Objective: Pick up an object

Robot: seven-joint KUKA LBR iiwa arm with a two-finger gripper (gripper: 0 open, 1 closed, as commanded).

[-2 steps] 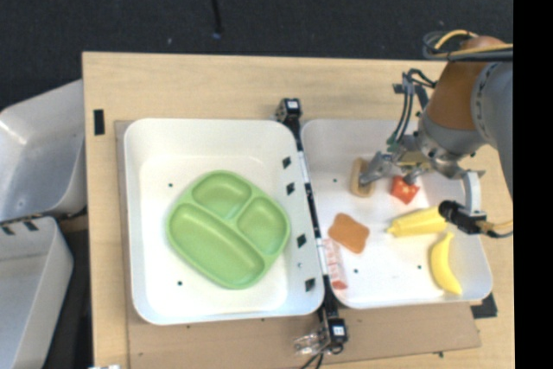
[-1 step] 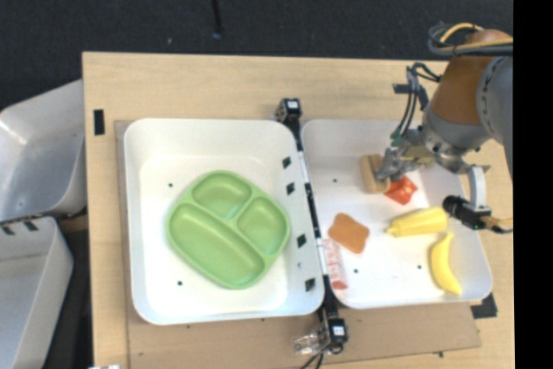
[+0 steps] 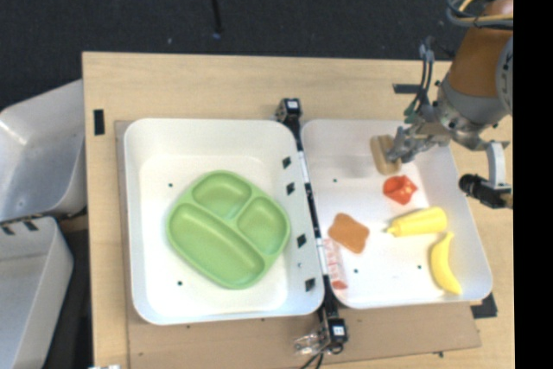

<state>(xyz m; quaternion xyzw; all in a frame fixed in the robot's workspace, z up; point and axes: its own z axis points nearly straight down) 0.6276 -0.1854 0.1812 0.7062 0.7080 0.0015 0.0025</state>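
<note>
- Tan block (image 3: 381,154), the likely pick target, sits touching the gripper (image 3: 404,144) on its left.
- Finger state: cannot tell.
- Red piece (image 3: 398,189), yellow bottle (image 3: 418,222) and banana (image 3: 444,262) lie below, apart.

1. White bins: 2, side by side on the worktop (image 3: 104,212) – left bin (image 3: 138,186), right bin (image 3: 346,143).
2. Green divided plate (image 3: 227,227): 1, left bin.
3. Loose items in right bin: 5.
4. Tan block (image 3: 381,154): 1, upper part.
5. Red piece (image 3: 399,189): 1.
6. Orange-brown flat piece (image 3: 348,232): 1.
7. Yellow bottle-like item (image 3: 417,222): 1.
8. Banana (image 3: 444,263): 1, lower right.
9. Arm: 1, with 1 claw (image 3: 404,144), upper right of frame.
</note>
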